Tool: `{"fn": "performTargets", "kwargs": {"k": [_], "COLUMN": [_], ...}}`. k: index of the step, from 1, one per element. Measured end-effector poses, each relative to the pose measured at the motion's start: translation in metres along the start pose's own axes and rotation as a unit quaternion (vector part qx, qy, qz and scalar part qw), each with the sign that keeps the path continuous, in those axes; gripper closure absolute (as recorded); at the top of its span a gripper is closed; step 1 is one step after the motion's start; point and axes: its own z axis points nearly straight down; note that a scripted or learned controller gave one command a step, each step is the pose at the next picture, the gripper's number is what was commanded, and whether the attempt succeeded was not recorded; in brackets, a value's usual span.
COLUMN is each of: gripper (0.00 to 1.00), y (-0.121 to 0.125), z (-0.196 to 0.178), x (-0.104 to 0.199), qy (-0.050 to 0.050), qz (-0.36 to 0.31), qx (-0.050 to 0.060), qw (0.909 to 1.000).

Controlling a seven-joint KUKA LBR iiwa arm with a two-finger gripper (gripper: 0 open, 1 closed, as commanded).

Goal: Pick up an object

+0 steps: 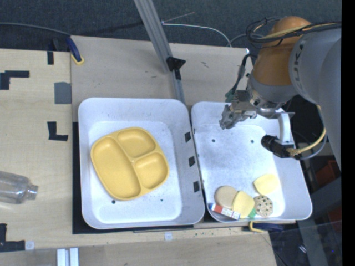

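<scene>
From my remote station I see the arm (294,54) reaching in from the right, its orange band above the wrist, bent downward over the far part of the right bin (233,165). The gripper (227,121) hangs near that bin's far left corner; I cannot tell its state from this angle, and nothing shows in its grasp. The objects lie well apart from it, clustered at the bin's near edge: a tan round piece (224,194), a yellow piece (243,204) touching it, a speckled cookie (264,205) just beside that, and a pale yellow slab (266,183) slightly farther back. A small red, white and blue item (224,210) lies at the near rim, its long axis running left to right. The left bin (89,148) holds a yellow divided plate (128,162), its long axis diagonal. A clear bottle (14,188) lies on the bench at far left.
</scene>
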Motion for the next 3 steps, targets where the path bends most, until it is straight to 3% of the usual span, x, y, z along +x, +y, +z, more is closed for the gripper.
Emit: {"fn": "performTargets", "kwargs": {"k": [1, 2, 3], "gripper": [1.00, 1.00, 0.00], "y": [-0.039, 0.040, 0.037], "z": [-0.114, -0.163, -0.160], "x": [-0.006, 0.033, 0.029], "qy": [-0.001, -0.001, -0.002], "qz": [0.001, -0.002, 0.001], "qx": [-0.005, -0.005, -0.001], "qw": [1.0000, 1.0000, 1.0000]}}
